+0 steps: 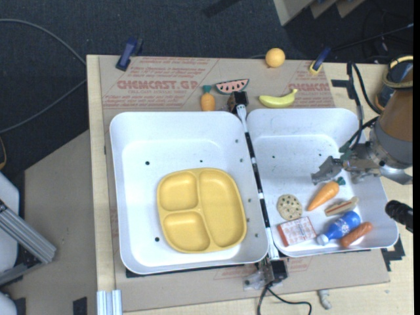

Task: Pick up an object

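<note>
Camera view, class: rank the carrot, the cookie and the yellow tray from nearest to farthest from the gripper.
Measured from the gripper:
1. Carrot, just below it in the right bin.
2. Cookie, farther left, same bin.
3. Yellow tray, left bin.

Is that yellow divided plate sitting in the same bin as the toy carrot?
No, the yellow plate lies in the left bin; the carrot is in the right bin.

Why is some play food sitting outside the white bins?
That does look odd. A banana, a watermelon slice, a small pineapple and an orange ball lie on the cardboard behind the bins, while the other toys are in the right bin.
</note>
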{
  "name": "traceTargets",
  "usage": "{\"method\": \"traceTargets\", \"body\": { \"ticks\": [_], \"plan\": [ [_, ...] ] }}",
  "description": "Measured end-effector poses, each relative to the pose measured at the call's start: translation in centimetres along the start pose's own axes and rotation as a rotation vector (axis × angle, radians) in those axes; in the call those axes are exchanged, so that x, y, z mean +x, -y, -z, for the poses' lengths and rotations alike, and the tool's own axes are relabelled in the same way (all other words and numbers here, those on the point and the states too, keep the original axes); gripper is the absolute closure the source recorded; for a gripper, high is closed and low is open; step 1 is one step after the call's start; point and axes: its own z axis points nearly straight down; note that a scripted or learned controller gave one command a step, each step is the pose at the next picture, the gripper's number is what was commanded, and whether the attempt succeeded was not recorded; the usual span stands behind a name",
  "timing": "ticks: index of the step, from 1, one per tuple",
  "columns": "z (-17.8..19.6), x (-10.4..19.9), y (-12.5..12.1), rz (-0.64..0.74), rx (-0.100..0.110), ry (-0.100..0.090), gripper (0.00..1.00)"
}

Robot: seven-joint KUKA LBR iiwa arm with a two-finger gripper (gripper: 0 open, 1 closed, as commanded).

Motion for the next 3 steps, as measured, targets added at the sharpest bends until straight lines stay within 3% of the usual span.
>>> {"method": "traceTargets", "body": {
  "ticks": [1, 2, 3],
  "plan": [
    [-12.1, -2.9, -0.8, -0.001, -0.001, 0.001, 0.00],
    [-11.1, -2.8, -0.8, -0.001, -0.003, 0.001, 1.00],
    [-2.0, 9.2, -1.2, 0.002, -0.002, -0.001, 1.00]
  ]
}}
